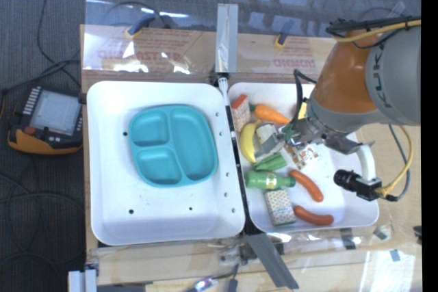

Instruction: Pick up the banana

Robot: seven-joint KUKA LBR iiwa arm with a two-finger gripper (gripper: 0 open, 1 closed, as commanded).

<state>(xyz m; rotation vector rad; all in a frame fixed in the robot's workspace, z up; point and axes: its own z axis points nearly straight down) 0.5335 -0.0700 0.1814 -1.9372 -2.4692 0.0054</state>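
Banana [248, 141] in right bin [363, 215], just left of end effector [282, 141], its grip state unclear

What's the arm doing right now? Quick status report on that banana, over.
Gripper down in right bin, beside banana. Banana lying at bin's left wall, not seen between fingers. Green pepper and carrot crowd it.

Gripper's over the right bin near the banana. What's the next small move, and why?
Probably nudge the gripper a little further toward the divider and recentre over the banana before descending. It sits right of the banana, above a green vegetable, while the banana lies against the right bin's left wall beside a small carton. Nothing shows between the fingers yet.
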